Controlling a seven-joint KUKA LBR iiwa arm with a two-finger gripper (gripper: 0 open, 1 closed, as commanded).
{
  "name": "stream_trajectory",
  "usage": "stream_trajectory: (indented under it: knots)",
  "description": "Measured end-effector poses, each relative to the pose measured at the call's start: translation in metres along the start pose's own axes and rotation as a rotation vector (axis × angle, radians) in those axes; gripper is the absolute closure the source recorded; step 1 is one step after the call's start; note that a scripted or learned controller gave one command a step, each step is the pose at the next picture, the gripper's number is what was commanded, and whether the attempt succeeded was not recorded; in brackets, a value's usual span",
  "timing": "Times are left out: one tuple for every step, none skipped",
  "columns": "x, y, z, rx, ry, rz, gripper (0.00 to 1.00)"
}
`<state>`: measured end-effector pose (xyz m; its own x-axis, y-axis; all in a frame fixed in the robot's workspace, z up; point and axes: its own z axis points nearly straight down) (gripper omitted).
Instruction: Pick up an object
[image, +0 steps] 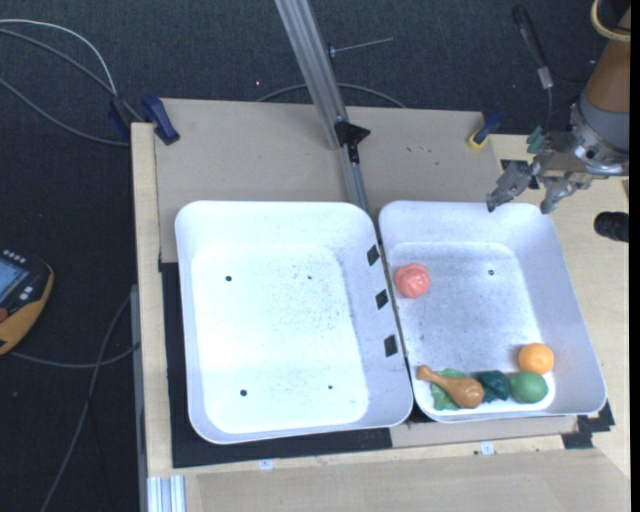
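The gripper (527, 193) hangs with fingers spread and nothing between them, above the right bin's (560, 262) far right corner. A pink ball (412, 281) lies by its left wall; a drumstick (452, 386), dark toy (492, 384), green ball (529, 387) and orange ball (536, 358) crowd its near edge.

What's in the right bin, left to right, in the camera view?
Pink ball → toy drumstick → dark teal toy → green ball. The orange ball sits just above the green one, so its place in the order is unclear.
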<state>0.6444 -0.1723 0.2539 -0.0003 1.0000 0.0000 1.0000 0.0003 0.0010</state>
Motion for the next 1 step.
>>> stream_trajectory:
  knots:
    - [-0.0424, -0.0558, 0.1552, -0.002, -0.001, -0.001, 0.00]
